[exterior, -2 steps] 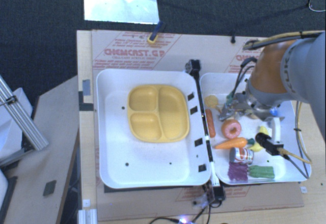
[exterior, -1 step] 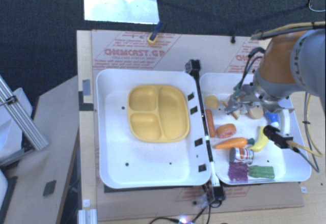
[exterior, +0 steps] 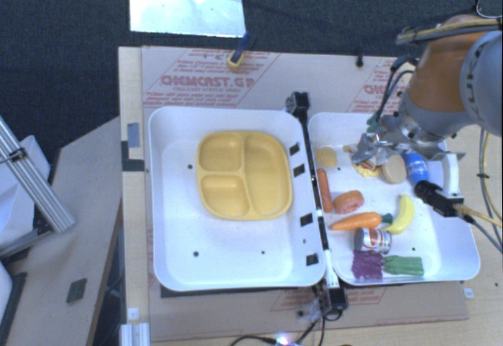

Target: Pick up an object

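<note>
Camera view: end effector (exterior: 368, 149), finger state indeterminable, sits low in right bin (exterior: 464, 254), just above yellow item (exterior: 366, 170).

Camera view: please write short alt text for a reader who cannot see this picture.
A grey robot arm's gripper hangs low over the right white bin, which holds toy foods including a banana and a carrot. The left white bin holds a yellow divided plate.
</note>
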